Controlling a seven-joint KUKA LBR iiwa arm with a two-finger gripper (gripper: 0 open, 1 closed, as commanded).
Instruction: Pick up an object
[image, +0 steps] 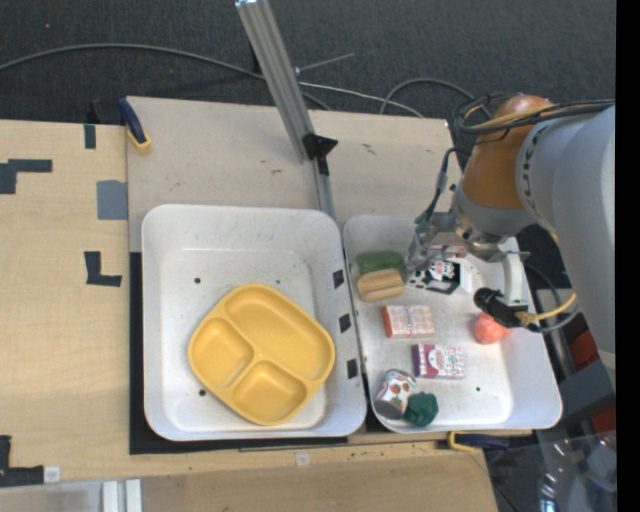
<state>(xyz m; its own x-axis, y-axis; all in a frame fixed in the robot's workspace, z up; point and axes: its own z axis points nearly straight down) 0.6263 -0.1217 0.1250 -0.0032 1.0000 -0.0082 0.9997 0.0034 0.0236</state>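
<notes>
left side of the frame, the left bin (160, 300) holds a yellow divided tray (262, 352), lying flat and tilted a little, three compartments showing. above it, a grey metal pole (285, 85) slants down from the top centre to the seam between the bins. moving right, the right bin (530, 400) is busy: a green and tan sandwich-like toy (379, 276) in its upper left corner, a pink patterned box (408, 321) just below that, a purple and white carton (440, 361) lower still, and a small cup beside a dark green lump (420, 407) at the bottom edge. a black and white item (441, 274) sits right under the gripper (430, 252), which hangs low over the bin's upper middle; open or closed, can't tell from here. a pink ball (489, 328) sits toward the right wall. the arm (550, 170) fills the upper right.
</notes>
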